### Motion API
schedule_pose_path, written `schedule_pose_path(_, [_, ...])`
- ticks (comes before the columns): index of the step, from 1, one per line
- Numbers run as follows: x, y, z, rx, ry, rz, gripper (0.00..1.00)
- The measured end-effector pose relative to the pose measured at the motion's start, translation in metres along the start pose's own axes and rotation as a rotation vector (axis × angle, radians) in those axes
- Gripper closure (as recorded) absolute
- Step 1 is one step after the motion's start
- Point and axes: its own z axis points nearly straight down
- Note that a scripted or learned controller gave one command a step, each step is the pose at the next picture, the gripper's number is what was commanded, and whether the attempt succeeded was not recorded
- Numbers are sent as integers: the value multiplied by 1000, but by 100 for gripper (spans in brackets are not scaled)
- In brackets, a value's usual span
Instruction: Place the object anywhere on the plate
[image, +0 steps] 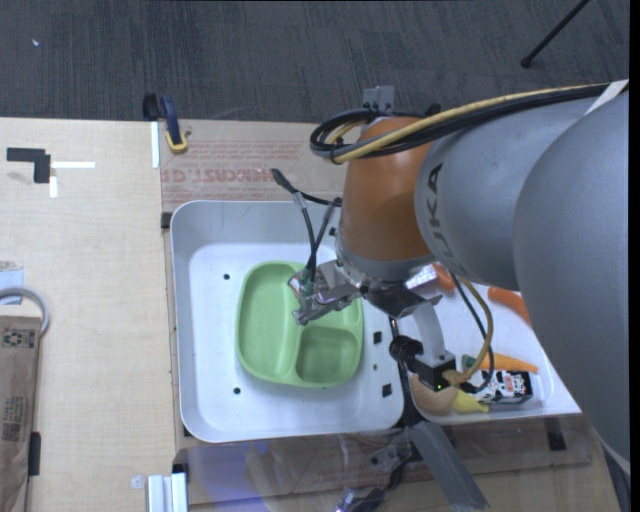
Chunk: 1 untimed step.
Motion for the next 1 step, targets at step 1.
schedule_pose_path(1, [-16, -16, 23, 1, 1, -90, 100])
